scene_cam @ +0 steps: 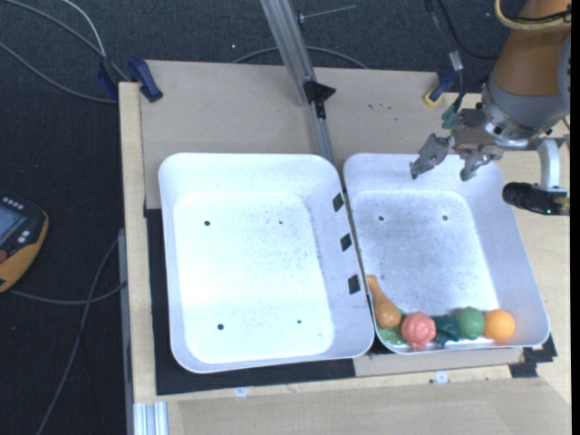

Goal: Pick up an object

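Along the near edge of the right bin (507, 234) lie several small toys: an orange carrot-like piece (383, 304), a pink ball (418, 328), a green ball (469, 321) and an orange ball (499, 324), with a dark green piece (448, 331) between them. My gripper (448, 164) hangs over the far edge of the right bin, well away from the toys. Its two fingers are spread apart and nothing is between them.
The left bin (181, 270) sits beside the right one, with black clips (345, 240) on the shared rim. A slanted metal pole (292, 43) rises behind the bins. Blue clamps (145, 78) grip the bench's far edge. A handheld device (18, 234) lies at far left.
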Available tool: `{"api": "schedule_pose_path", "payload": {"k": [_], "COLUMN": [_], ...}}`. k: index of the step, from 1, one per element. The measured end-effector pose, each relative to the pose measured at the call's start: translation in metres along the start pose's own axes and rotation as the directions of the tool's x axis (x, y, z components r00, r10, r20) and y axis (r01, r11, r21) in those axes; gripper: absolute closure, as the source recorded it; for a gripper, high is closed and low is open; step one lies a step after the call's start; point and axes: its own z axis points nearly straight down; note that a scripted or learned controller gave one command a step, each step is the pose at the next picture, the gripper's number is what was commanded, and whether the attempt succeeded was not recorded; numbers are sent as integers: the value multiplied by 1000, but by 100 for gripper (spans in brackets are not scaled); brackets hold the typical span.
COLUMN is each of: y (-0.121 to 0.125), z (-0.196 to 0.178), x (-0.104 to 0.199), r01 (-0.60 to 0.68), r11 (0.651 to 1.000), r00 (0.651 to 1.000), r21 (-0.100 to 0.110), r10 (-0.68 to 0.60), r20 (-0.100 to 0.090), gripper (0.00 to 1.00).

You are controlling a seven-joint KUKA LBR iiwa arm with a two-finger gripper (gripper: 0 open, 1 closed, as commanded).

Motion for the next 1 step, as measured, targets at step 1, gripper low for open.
{"api": "schedule_pose_path", "payload": {"k": [1], "y": [-25], "z": [-15], "x": [-91], "r01": [-7], "r11": [1000], "r00": [1000], "r21": [-1], "r10": [7], "r20": [3], "gripper": [0]}}
